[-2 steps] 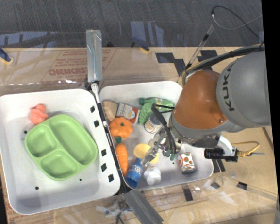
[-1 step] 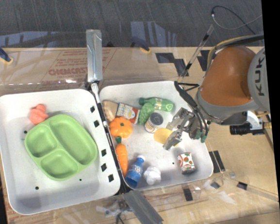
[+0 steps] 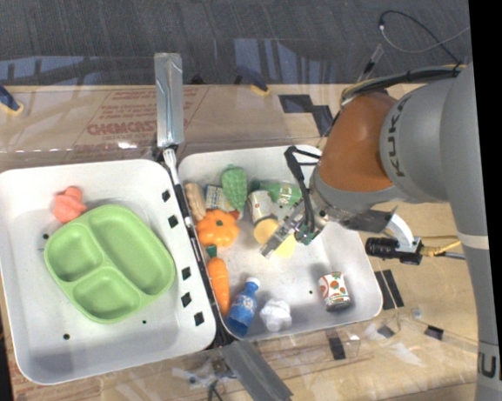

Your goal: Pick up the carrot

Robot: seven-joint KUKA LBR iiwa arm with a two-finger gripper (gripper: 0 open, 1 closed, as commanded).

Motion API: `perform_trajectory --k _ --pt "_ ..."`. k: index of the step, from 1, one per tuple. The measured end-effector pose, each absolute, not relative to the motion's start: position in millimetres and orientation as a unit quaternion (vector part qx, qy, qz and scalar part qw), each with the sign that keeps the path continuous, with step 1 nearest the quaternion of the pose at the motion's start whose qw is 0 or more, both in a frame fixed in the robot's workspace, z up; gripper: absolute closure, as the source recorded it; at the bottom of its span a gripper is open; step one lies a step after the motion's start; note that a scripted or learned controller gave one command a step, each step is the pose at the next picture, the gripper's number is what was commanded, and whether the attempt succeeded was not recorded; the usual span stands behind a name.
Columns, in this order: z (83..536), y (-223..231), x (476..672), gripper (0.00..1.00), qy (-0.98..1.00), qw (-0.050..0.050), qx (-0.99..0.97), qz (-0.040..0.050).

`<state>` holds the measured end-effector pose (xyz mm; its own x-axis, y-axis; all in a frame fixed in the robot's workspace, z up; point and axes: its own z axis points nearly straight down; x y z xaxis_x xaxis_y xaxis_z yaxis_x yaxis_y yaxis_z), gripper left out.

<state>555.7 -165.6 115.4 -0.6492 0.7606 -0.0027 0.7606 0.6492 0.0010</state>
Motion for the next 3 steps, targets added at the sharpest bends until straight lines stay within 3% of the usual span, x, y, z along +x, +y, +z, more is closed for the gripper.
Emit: perform_trajectory --k 1,2,3 --pt "128 -110 513.9 1.0 0.84 -0.002 0.542 -0.0006" --pt "117 -119 521.9 1.0 0.688 -0.002 0.725 -0.0011" --pt "221 -16 506.3 1.0 0.804 0.0 0.595 0.0004"
